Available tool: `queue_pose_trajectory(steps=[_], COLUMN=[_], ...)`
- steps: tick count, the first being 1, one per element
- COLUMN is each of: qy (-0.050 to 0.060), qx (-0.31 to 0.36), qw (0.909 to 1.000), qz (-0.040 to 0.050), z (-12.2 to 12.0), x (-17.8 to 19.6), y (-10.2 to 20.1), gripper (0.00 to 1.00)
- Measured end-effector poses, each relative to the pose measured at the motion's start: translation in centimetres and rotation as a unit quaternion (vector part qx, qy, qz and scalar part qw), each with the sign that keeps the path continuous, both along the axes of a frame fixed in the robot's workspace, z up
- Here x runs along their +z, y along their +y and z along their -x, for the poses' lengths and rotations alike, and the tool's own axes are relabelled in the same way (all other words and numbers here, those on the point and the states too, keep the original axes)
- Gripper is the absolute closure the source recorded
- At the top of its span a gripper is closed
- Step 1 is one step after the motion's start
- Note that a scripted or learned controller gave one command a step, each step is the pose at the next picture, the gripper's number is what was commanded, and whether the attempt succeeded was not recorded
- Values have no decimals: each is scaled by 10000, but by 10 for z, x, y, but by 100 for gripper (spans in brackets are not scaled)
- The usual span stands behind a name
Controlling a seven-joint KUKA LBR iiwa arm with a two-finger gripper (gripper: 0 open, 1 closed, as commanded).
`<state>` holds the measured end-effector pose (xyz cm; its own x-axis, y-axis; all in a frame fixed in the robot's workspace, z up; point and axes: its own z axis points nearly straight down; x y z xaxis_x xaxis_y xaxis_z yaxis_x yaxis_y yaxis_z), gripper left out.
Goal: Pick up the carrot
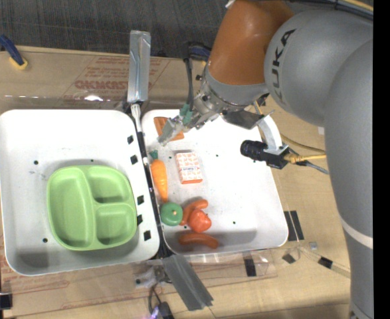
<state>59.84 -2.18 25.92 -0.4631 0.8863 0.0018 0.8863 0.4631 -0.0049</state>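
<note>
The carrot (159, 179) is orange with a small green top. It lies lengthwise against the left wall of the right bin (268, 198), about midway down. My gripper (179, 122) hangs over the bin's far left corner, above and slightly right of the carrot and apart from it. Just under the gripper tip is a small orange-brown item (166, 131); whether the gripper touches it is unclear. The arm's orange band and grey wrist cover the bin's far edge.
A pink and white box (189, 167) lies right of the carrot. A green round piece (171, 214), red-orange toy foods (198, 216) and a red piece (197, 240) sit near the front left corner. The left bin (22, 145) holds a green divided plate (92, 206).
</note>
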Motion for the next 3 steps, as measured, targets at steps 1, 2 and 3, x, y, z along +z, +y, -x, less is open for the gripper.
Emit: queue_pose_trajectory(steps=[1, 2, 3], qy=[9, 1, -14], qx=[-1279, 446, -931], qw=[9918, 9990, 9957], qz=[7, -1, 5], z=[-18, 31, 61], x=[-33, -56, -40], y=[38, -3, 116], gripper=[100, 100, 100])
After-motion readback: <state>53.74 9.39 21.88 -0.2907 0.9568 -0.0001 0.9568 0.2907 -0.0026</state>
